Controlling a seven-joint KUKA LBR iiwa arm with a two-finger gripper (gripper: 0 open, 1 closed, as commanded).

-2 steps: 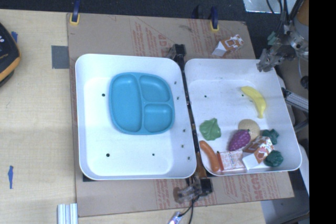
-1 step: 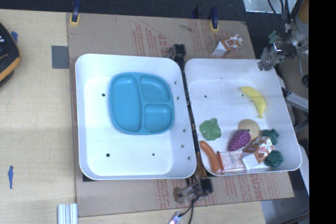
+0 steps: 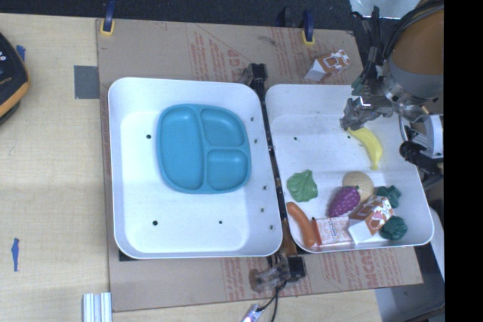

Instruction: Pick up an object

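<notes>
Banana (image 3: 369,145) lies just below the gripper (image 3: 355,119); its grip state can't be told.

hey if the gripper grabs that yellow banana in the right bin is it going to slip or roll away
Probably somewhat. The banana looks like smooth, glossy toy plastic, so it may slip. Its curved, tapered shape could pivot or squirt sideways if pinched off-centre. It lies alone on the bare floor of the right bin, apart from the other toys, with the gripper at its upper end, so nothing would stop a slide.
</notes>
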